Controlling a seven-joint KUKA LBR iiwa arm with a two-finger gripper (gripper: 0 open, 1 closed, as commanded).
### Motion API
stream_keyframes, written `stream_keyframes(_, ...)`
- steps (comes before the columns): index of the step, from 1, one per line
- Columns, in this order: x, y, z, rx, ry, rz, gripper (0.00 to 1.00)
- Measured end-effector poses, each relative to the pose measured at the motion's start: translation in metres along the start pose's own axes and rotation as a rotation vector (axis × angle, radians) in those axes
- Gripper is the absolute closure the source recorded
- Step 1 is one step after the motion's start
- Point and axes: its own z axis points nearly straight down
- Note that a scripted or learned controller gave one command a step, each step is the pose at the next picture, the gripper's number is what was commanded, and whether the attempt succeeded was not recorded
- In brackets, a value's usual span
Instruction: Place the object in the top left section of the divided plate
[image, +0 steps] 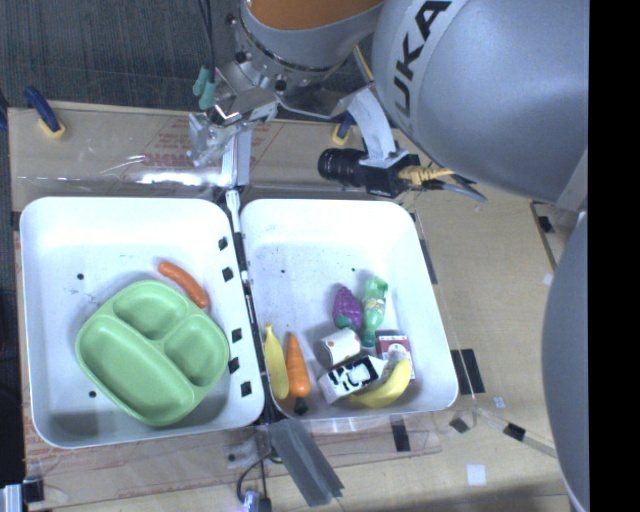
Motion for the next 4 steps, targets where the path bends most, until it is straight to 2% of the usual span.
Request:
stream_keyframes(1,0.044,-0.021,0.113,0.003,0.0,-0.074,1.0)
stream_keyframes(2,0.026,0.065,0.123,-0.001,0.0,-0.288,1.0)
stream_keyframes(3,-0.032,0.042,0.001,-0.006,-0.003,-0.569,1.0)
stream_keyframes(4,0.021,0.047,0.177,0.002,0.002,-0.795,1.0)
